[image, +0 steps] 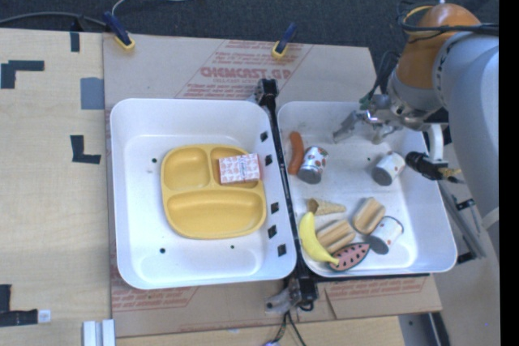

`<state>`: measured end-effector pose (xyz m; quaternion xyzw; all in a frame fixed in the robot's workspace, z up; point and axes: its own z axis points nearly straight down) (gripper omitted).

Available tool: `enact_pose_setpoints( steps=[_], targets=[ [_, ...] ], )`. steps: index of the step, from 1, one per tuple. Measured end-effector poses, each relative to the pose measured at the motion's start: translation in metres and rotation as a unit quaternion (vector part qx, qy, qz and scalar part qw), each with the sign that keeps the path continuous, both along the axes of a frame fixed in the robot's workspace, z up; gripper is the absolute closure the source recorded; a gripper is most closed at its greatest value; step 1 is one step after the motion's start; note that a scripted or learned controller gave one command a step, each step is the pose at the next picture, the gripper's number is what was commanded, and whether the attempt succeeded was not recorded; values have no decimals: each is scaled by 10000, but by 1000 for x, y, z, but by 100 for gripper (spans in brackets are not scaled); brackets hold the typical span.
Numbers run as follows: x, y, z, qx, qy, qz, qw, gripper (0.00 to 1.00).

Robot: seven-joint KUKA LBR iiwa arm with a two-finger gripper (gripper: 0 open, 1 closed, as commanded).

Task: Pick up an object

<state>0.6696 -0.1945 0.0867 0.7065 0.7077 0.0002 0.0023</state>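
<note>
- The gripper [362,126] hung over the upper part of the right bin [422,255], its two fingers [347,128] spread apart with nothing between them.
- The fingers pointed left and slightly down toward the bin floor, above bare white surface.
- Behind them the wrist rose to the orange band [430,44], and the grey arm [478,117] ran off the right side.
- Objects lay apart from the fingers: a small can [312,164] and a red sausage [296,151] to the lower left, a white cup [388,167] just below.
- Nearer the front sat a banana [311,238], bread pieces [336,234] and a watermelon slice [350,257].
- The left bin [138,255] held a yellow divided plate [212,211] with a small carton [239,168] on it.
</note>
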Motion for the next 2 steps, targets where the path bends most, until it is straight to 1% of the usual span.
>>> enact_pose_setpoints(
  steps=[1, 2],
  targets=[
    [0, 51, -1, 11, 6, 2, 10000, 0],
    [-37, 47, 0, 2, -2, -1, 10000, 0]
  ],
)
